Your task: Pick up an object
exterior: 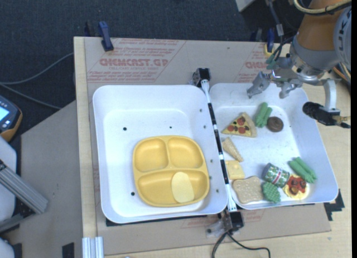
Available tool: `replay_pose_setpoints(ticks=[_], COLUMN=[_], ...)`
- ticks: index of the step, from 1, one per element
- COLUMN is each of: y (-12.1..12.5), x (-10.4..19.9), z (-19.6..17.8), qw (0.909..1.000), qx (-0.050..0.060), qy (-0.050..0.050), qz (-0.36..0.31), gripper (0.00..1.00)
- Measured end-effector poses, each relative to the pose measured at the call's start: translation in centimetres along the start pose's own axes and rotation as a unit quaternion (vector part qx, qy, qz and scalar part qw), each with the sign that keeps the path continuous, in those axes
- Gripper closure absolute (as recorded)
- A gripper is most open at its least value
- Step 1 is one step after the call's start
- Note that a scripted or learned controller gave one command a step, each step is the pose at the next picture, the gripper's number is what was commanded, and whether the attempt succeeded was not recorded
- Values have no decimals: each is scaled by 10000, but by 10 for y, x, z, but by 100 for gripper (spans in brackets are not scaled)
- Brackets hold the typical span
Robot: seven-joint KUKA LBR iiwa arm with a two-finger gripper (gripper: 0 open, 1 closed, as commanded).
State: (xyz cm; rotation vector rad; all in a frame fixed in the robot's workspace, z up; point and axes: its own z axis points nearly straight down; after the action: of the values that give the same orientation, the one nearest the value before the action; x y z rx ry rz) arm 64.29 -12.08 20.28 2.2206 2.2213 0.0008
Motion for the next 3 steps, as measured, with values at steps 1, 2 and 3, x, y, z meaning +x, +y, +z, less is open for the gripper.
replay_pose_setpoints(ticks=[1,2,3], y=[12,-5,-39], x=[-51,-65,16], z=[114,118,118], qw=[10000,10000,10000], qx=[36,21,28], qy=[0,3,19], qz=[19,9,-23], gripper=[0,0,0])
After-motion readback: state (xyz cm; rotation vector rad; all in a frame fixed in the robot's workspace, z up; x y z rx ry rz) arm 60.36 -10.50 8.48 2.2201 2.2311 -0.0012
